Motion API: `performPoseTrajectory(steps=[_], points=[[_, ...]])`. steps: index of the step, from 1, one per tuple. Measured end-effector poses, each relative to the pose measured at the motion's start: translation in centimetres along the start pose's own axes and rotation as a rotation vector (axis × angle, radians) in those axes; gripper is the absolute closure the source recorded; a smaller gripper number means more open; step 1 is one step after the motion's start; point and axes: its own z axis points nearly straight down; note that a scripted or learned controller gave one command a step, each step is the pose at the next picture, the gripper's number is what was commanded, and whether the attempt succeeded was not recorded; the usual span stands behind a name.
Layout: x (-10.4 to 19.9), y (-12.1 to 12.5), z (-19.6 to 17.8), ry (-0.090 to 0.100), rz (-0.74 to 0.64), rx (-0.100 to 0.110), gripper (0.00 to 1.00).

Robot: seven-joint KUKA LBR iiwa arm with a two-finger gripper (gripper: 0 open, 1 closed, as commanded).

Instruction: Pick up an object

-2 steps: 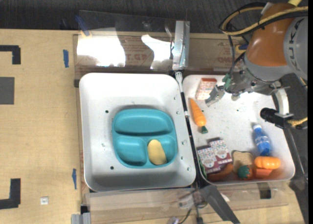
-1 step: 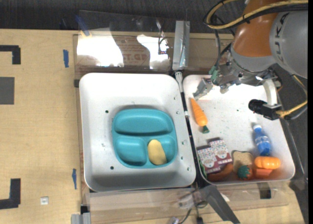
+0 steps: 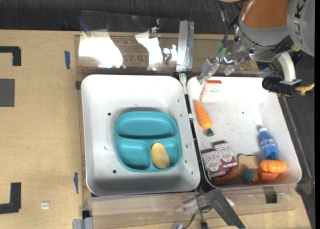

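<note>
My gripper (image 3: 209,69) hangs over the far left corner of the right bin (image 3: 285,118), on the grey arm with its orange band reaching in from the upper right. Just below it is a small white box with red print (image 3: 211,91); I cannot tell whether the two touch. An orange carrot (image 3: 203,115) lies near the bin's left wall. A blue bottle (image 3: 268,144) lies at the right. Along the front edge are two small cartons (image 3: 220,156), a bread slice (image 3: 247,162) and an orange toy (image 3: 273,166).
The left bin (image 3: 100,103) holds a teal divided tray (image 3: 145,129) with a yellow oval item (image 3: 160,155) in its front right compartment. A clear plastic wall (image 3: 130,48) with an upright metal divider (image 3: 185,45) stands behind the bins.
</note>
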Motion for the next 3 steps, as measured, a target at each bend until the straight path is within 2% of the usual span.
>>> performPoseTrajectory(steps=[1, 2, 3], points=[[-1.0, -5.1, 11.5, 0.005, 0.038, 0.016, 0.0], [-9.9, -3.4, 19.0, 0.003, 0.102, 0.017, 0.0], [-8.7, -2.4, 20.9, 0.001, 0.072, 0.008, 0.0]])
